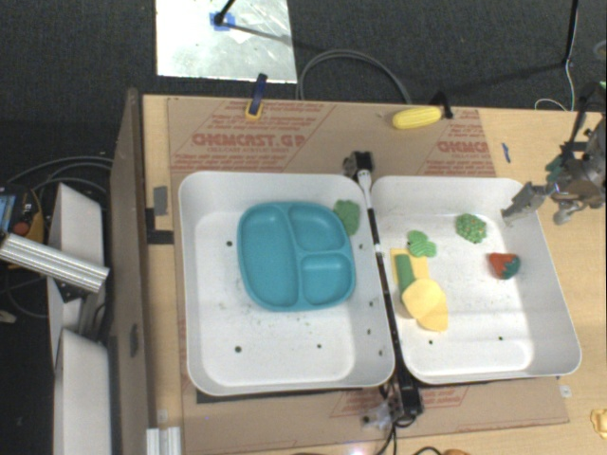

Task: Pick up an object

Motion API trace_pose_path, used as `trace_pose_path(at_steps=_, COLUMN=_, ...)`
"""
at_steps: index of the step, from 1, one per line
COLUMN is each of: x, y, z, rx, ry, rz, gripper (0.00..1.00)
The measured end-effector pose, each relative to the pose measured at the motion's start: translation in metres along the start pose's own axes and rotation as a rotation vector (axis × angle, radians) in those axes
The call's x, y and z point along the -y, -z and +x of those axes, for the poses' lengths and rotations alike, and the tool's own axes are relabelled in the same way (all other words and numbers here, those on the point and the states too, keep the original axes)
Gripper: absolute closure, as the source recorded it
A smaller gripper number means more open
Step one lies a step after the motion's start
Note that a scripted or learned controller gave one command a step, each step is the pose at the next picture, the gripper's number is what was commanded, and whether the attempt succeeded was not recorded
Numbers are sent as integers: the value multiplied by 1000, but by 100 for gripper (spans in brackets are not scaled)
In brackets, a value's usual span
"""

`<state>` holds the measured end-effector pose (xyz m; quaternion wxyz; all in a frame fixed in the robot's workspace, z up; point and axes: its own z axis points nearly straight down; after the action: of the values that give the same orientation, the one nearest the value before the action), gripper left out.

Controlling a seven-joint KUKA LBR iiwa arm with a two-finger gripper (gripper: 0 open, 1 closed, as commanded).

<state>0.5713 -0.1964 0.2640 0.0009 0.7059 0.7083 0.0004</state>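
The gripper (541,202) hangs over the far right corner of the right bin (545,349). Its fingers stand apart with nothing between them.

Right bin contents: a green bumpy toy (470,227) lies near the far edge, closest to the gripper. A red and teal object (504,265) sits near the right edge. A small green leafy toy (421,245) lies toward the left edge, and just below it a green stick (405,272) rests against a yellow block (419,269). A yellow rounded piece (426,305) lies at their near end.

Left bin (218,349) contents: a teal compartment tray (295,255) occupies the middle. A green object (347,216) touches its far right corner.

On the bench (313,126) beyond the bins, a yellow banana-shaped toy (416,117) lies near the far edge.
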Motion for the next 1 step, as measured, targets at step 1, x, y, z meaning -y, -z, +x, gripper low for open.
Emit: trace_pose_path(at_steps=1, x=-17, y=-151, z=68, rx=-7, ry=7, rz=13, gripper=0)
